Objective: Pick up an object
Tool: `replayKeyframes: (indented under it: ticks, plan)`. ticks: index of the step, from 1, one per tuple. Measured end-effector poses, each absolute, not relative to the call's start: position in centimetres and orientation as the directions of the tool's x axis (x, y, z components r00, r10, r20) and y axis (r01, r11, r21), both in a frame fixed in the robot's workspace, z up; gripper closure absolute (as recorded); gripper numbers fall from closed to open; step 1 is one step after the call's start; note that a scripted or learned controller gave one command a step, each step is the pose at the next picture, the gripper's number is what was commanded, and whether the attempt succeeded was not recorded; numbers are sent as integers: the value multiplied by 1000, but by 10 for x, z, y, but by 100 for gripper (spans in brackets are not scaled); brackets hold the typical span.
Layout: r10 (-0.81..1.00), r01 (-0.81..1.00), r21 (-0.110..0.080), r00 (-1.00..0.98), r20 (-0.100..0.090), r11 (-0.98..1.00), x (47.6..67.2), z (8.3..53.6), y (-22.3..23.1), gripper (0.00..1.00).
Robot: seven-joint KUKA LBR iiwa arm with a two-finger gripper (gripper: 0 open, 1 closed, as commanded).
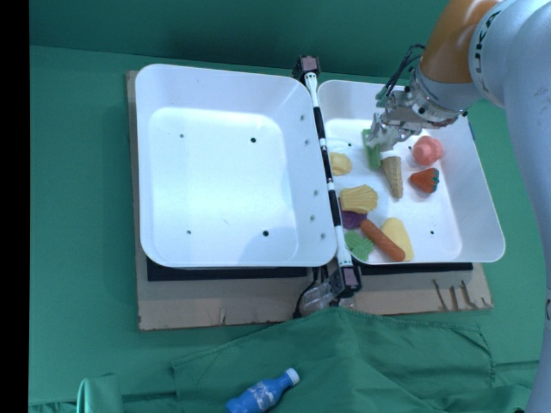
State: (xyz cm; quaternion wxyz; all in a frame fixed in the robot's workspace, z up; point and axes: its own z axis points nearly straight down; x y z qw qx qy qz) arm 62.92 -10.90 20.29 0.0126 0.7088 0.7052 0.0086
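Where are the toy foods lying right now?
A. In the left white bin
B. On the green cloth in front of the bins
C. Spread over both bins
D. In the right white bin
D. The carrot, the strawberry and the other toy foods all lie in the right bin, where the gripper hangs over them.

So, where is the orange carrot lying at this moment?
The carrot lies in the right bin, near its front edge, between a green leafy piece and a pale yellow piece, just below a purple piece.
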Motion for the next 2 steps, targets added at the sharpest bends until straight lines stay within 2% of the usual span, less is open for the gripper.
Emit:
replayKeyframes:
  ticks: [1, 2]
  plan:
    - [1000, 1000, 12, 1, -2, -1, 626, 267, -104, 100]
    - [1000, 1000, 12, 2, -2, -2, 627, 334, -103, 100]
